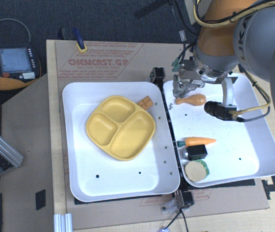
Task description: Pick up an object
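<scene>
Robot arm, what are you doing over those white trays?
The grey and orange arm reaches into the right bin, and its gripper hangs just above a toy chicken drumstick. Nothing looks lifted yet. A toy carrot, a small black block and a round slice with a green rim lie nearer the front. The left bin holds a yellow divided plate.

Two white bins (79, 168), one yellow tray (120, 127)
</scene>
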